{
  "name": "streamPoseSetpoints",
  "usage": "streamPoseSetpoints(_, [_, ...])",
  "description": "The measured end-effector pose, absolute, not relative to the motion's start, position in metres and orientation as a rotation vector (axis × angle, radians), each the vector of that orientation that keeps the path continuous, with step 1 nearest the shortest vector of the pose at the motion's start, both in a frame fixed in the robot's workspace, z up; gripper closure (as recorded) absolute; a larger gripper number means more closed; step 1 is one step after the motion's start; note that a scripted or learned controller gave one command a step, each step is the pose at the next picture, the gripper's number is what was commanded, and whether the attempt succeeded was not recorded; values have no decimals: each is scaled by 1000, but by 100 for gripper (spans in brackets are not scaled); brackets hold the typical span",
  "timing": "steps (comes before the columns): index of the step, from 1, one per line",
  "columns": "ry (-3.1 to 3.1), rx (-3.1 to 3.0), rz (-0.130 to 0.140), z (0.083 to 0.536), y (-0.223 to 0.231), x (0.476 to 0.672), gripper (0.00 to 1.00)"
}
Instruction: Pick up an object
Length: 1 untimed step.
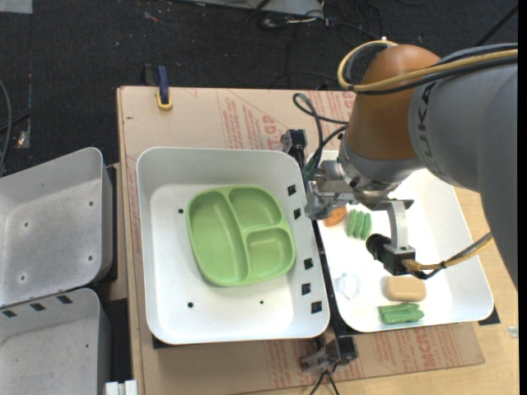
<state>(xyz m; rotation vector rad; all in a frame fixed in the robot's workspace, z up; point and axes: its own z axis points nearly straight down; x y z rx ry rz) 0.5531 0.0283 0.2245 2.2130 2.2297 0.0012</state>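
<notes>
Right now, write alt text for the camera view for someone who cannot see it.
A grey robot arm with an orange band reaches from the right over the right white bin, its claw low near an orange piece. That bin also has two green pieces and a tan block; the left bin holds a green divided plate.

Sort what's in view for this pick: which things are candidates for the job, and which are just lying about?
For the job:
hand, low over the right bin
orange piece beside the hand
light green piece
tan block
darker green piece

Lying about:
green divided plate in the left bin
yellow clamp on the board
spare white trays at far left
</notes>
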Motion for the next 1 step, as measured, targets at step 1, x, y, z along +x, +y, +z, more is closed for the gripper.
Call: streamPoseSetpoints(1, [2229, 2213, 2, 219, 75, 571, 100])
